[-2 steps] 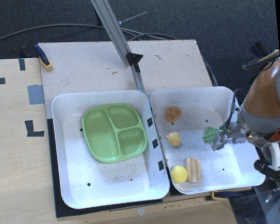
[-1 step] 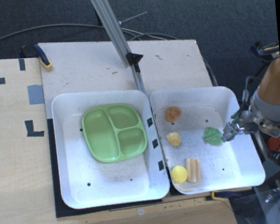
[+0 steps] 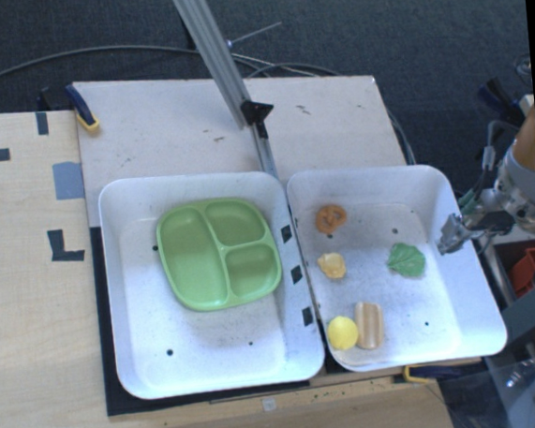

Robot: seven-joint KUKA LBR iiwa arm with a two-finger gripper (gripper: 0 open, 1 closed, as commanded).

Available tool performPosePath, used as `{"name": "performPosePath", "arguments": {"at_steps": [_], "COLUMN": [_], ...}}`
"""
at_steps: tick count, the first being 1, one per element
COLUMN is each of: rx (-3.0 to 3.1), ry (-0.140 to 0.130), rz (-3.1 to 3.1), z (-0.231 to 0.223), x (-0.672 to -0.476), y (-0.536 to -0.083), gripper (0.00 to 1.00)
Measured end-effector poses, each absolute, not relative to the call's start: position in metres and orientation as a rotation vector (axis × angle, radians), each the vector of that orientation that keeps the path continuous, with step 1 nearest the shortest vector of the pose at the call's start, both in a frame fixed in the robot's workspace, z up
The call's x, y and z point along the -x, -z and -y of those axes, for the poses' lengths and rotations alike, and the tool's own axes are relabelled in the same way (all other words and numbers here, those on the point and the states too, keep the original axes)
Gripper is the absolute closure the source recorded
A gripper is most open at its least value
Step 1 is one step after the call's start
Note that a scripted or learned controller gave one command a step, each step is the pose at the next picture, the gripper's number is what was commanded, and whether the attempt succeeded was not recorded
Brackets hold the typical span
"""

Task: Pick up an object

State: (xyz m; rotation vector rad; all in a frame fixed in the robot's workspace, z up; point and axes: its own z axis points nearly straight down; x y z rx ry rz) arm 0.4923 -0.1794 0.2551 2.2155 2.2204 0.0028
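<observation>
The table (image 3: 193,121) carries two white bins; the left bin (image 3: 141,362) holds a green divided plate (image 3: 219,252). The tool (image 3: 450,235) hovers at the right bin's (image 3: 448,332) edge beside a green leafy piece (image 3: 407,260), apparently gripping nothing; whether its grip is spread, I cannot tell.

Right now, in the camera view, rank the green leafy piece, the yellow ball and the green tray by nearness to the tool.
1. Green leafy piece, right bin, beside the tool.
2. Yellow ball, right bin's near-left corner.
3. Green tray, left bin.
</observation>
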Motion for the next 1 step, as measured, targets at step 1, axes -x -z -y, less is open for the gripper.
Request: {"name": "performPosePath", "arguments": {"at_steps": [1], "rx": [-2.215], "ry": [0.0], "rz": [-2.231], "z": [0.1244], "x": [-0.5048], "y": [-0.2409], "gripper": [1.0]}}
